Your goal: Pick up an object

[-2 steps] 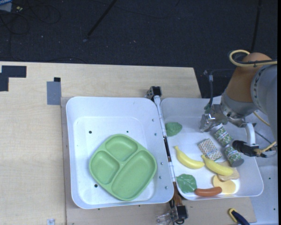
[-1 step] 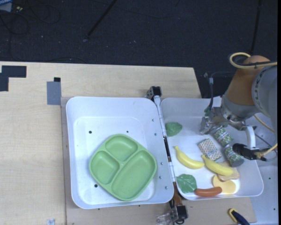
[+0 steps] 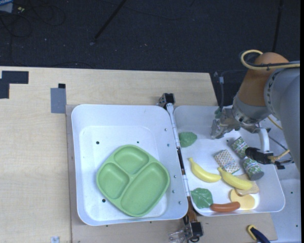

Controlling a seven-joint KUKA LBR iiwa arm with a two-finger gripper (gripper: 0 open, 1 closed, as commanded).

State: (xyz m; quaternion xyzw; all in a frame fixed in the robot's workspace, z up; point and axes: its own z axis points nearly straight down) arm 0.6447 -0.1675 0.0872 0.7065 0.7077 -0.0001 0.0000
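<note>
My gripper hangs over the back part of the right bin, pointing down, with nothing visibly held. Just to its left lies a green leaf piece. In front of it sit a patterned block, two yellow bananas, and two small patterned cans. Near the bin's front edge lie a second green leaf, a red sausage and a pale orange slice.
The left bin holds a green divided plate. A clamp sits at the back where the bins meet, another at the front. The grey arm with its orange band covers the right bin's back right corner.
</note>
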